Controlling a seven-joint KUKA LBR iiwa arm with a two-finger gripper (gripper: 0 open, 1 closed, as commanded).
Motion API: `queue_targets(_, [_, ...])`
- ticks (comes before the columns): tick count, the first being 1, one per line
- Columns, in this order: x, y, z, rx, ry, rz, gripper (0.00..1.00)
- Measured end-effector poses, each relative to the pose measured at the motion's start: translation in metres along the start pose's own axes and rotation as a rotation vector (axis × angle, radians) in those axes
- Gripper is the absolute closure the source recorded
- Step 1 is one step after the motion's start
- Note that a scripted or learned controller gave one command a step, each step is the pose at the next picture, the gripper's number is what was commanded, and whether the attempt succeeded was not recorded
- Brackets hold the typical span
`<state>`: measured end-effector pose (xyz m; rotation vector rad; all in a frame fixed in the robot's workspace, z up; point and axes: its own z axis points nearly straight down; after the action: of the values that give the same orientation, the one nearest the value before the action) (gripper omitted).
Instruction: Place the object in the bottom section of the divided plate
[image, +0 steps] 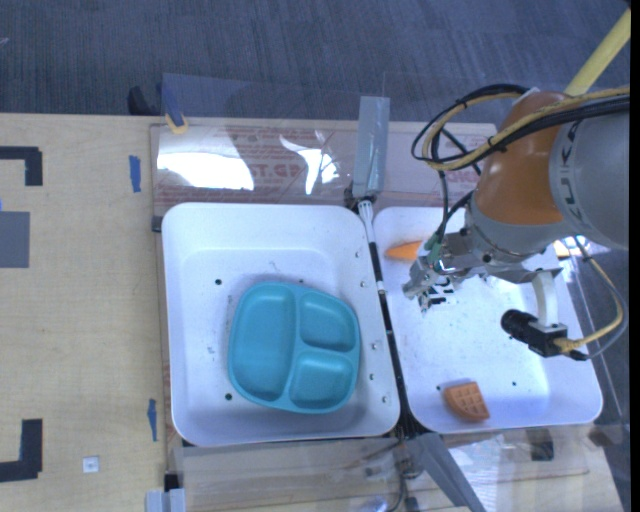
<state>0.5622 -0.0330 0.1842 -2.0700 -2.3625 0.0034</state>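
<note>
Nearest the camera, the orange-banded arm (520, 170) hangs over the right bin (570, 400), its gripper (432, 280) beside an orange carrot-like piece (405, 250) at twelve o'clock; a waffle-like wedge (466, 400) lies at six. Whether the jaws are wide or narrow I cannot tell. The teal divided plate (293, 345) sits in the left bin (190, 250); a grasp could slip against the bin wall, I judge.

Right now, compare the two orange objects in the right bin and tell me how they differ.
The carrot-like piece is smooth, slim and tapered; the waffle-like piece is squat, blocky and cross-hatched. The carrot-like piece lies at the right bin's far left corner, close beside the gripper; the waffle-like piece lies near the front edge, apart from the arm. Part of the carrot-like piece is hidden by the wrist; the waffle-like piece is in full view. Both are orange and rest on the bin floor.
</note>
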Motion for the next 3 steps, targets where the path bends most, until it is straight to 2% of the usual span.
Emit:
queue_targets(1, [0.06, 0.015, -0.03, -0.006, 0.0, -0.14, 1.0])
queue_targets(2, [0.138, 0.021, 0.008, 0.004, 0.003, -0.12, 1.0])
queue_targets(3, [0.208, 0.009, 0.037, 0.006, 0.003, -0.001, 1.0])
